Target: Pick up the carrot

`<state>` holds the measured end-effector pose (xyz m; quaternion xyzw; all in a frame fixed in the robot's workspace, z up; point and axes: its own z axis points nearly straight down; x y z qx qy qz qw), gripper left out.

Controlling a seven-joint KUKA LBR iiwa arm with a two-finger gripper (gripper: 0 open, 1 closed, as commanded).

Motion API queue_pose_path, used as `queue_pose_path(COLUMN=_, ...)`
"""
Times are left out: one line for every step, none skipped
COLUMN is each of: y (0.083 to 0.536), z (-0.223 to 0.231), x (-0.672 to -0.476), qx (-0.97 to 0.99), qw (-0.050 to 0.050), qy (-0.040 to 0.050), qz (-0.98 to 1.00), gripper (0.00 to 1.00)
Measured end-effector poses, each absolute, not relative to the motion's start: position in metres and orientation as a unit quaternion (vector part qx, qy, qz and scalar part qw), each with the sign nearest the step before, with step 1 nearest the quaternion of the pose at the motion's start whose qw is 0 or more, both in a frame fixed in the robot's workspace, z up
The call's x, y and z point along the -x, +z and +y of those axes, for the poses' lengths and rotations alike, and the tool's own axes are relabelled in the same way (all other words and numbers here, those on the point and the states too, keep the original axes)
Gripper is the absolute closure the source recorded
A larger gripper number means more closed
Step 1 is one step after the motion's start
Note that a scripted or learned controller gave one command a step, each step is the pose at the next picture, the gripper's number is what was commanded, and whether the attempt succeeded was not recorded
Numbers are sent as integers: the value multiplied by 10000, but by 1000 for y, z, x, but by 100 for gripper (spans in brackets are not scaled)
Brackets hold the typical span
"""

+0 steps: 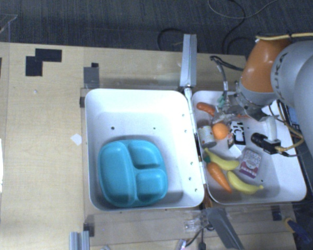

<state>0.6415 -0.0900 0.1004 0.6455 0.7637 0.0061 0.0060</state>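
Right now my arm [281, 72] looms over the right bin [297, 189], gripper [227, 113] low at its far side; I cannot tell its state. Still approaching: the carrot [217, 175] lies well nearer the camera, touching a banana [223, 162].

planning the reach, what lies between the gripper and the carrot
In the camera view, an orange and a banana lie between the gripper and the carrot.

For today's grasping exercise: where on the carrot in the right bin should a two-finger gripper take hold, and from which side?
Probably the thick upper end of the carrot, from above, fingers across its width. A banana touches its top and another banana lies beside its tip.
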Motion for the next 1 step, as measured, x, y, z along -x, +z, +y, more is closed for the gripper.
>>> queue_pose_path(y=197, z=-34, x=-618, qx=-6544, qw=26, qy=27, qz=7561, gripper=100)
